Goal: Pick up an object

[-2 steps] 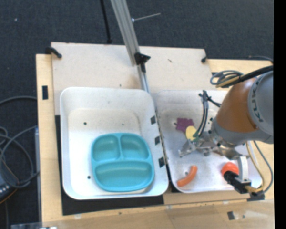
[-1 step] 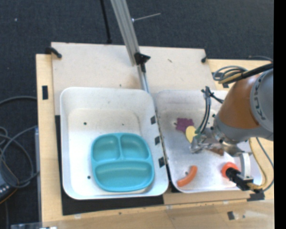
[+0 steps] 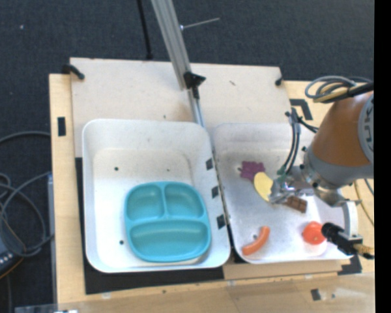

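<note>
Gripper (image 3: 281, 192) low in right bin (image 3: 229, 175), touching yellow piece (image 3: 263, 186) on its left (long axis roughly upright in view); whether it grips, cannot tell.

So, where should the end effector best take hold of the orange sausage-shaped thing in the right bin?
Grip the orange sausage-shaped thing at its middle, coming straight down, closing across its narrow width. It lies flat and slightly curved near the right bin's front wall, with bare floor on both long sides.
</note>
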### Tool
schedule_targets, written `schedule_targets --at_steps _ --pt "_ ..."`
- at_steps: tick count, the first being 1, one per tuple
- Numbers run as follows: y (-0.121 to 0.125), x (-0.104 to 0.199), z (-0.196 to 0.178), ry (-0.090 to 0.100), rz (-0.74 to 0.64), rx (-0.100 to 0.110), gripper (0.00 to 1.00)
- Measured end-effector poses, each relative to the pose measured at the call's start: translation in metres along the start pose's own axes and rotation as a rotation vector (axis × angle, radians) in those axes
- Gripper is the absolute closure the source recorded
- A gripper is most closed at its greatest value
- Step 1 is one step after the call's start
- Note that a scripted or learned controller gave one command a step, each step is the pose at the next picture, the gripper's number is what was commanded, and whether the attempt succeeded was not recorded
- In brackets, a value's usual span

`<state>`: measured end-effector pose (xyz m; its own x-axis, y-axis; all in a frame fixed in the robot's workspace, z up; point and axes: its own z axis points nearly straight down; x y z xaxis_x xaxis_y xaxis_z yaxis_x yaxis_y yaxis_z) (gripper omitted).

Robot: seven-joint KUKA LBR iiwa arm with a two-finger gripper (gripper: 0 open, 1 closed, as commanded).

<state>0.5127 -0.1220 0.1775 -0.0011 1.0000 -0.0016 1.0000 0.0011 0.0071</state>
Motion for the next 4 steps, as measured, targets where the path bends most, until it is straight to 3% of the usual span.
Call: schedule_targets --at_steps 2,4 --pt "0.014 -0.006 -0.093 -0.001 -0.002 0.0 1.0" --pt "0.022 0.106 -0.087 0.003 -0.007 0.004 1.0"
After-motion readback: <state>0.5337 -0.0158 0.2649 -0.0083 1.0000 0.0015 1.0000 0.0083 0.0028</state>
